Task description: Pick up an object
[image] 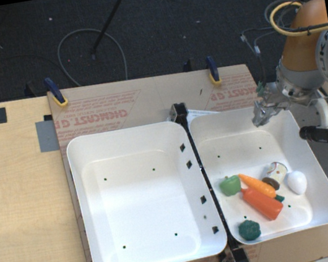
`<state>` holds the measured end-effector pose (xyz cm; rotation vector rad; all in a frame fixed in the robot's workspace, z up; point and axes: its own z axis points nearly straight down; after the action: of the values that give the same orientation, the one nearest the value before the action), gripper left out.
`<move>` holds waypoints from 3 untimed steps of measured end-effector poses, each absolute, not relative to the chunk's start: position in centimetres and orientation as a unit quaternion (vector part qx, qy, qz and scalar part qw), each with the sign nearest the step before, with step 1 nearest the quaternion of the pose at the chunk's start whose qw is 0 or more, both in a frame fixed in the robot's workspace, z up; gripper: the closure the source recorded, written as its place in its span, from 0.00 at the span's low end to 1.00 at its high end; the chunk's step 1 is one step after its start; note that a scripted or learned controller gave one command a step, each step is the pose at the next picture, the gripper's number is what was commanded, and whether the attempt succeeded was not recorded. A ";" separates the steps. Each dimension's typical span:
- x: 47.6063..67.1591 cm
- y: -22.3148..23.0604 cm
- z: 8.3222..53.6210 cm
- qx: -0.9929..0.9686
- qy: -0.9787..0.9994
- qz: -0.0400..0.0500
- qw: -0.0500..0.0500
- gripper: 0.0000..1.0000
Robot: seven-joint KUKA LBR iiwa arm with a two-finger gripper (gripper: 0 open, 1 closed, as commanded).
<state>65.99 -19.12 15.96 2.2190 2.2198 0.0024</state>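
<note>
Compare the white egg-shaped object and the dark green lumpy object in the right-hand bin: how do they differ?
The white egg-shaped object is pale and smooth; the dark green lumpy object is dark with a bumpy surface. The white one lies near the bin's right wall, beside the orange carrot-like pieces; the green one sits lower in the view, close to the bin's front edge. The white one looks slightly larger. Both are small, rounded, and rest on the floor of the right bin.

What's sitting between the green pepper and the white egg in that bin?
In the camera view, two orange carrots lie between the green pepper and the white egg, with a small brown-and-white piece too.
</note>
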 end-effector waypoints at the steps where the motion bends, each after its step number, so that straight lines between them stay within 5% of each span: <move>1: 66.1 -19.2 21.2 0.707 0.707 0.001 0.002 1.00; 3: 66.2 -8.9 23.0 0.706 0.708 0.000 0.000 1.00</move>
<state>66.22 -8.85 23.04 2.2186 2.2252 0.0013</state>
